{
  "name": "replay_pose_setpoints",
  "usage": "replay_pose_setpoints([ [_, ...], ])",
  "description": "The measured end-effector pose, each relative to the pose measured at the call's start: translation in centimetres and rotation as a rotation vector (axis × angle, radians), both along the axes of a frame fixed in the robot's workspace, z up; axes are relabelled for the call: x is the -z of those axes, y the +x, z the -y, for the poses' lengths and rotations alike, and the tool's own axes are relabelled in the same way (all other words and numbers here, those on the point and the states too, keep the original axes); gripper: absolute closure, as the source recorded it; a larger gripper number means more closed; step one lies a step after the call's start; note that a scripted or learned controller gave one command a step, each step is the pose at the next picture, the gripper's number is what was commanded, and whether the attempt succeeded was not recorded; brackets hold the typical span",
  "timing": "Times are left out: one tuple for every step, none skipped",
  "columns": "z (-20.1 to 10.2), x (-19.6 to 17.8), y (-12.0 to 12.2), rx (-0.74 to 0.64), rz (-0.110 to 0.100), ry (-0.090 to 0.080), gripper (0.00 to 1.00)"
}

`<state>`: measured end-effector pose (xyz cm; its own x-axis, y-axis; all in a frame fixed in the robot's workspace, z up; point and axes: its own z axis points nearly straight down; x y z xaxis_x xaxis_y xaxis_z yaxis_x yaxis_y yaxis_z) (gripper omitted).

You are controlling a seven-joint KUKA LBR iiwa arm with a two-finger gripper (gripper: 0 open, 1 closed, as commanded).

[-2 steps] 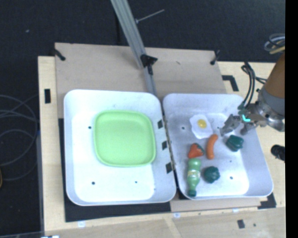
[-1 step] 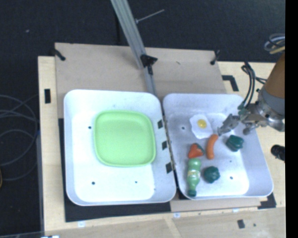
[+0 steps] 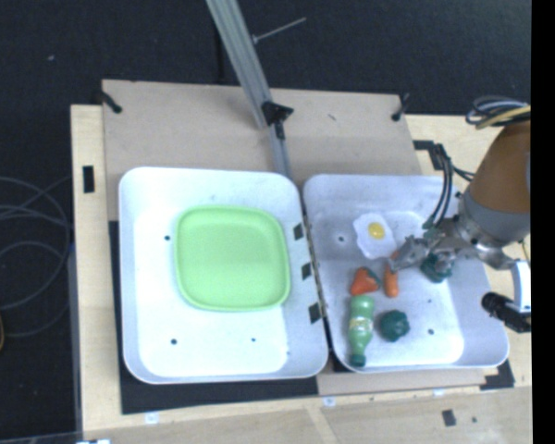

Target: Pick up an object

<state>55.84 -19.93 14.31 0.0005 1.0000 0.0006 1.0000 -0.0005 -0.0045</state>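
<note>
Gripper (image 3: 414,252) is hovering in the right bin (image 3: 444,348), right of centre frame; finger state is proving indeterminate. Orange carrot (image 3: 390,283) is lying just below-left of it, long axis roughly vertical.

The right bin (image 3: 462,340) is crowded at its middle: fried egg (image 3: 375,232), carrot (image 3: 390,283), green bottle (image 3: 359,329); its lower right floor lies open.

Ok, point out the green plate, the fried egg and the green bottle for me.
green plate (image 3: 231,257), camera view, centre of its flat face
fried egg (image 3: 377,232), camera view, on the yolk
green bottle (image 3: 359,329), camera view, middle of its body
</note>
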Motion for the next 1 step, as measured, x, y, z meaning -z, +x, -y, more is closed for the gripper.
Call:
replay_pose_setpoints([
  [-0.15, 1.44, 0.2, -0.003, 0.008, 0.001, 0.0],
])
